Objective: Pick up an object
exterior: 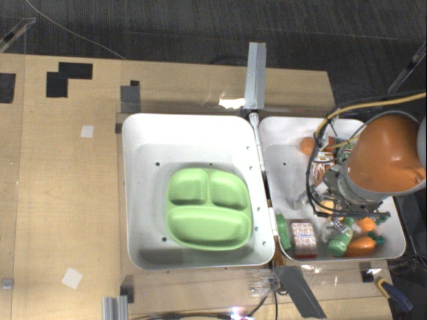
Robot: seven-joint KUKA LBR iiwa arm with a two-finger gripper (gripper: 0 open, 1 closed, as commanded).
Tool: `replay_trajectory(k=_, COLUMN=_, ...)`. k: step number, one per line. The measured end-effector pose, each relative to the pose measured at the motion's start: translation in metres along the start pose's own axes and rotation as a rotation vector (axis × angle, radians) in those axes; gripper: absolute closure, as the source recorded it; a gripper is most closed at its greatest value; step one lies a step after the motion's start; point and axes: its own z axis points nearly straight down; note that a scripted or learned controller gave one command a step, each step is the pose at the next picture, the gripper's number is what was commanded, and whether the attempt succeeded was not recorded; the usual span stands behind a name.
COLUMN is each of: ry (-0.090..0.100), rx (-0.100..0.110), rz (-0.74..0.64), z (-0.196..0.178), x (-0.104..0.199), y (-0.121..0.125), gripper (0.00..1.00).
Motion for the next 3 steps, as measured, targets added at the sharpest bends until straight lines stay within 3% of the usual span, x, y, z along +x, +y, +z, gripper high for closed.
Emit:
replay_trajectory(k=1, ry=0.002, rx=-0.001, rz=-0.107, z=0.0, x=-0.021, y=0.029, gripper=0.0)
replay_trajectory(k=2, ry=0.008, rx=-0.012, rz=-0.224, z=-0.019, x=-0.039, y=-0.03, gripper=0.0)
replay_trajectory(k=3, ry=0.0, rx=-0.005, rz=-0.277, z=0.001, x=-0.012, y=-0.008, gripper=0.0)
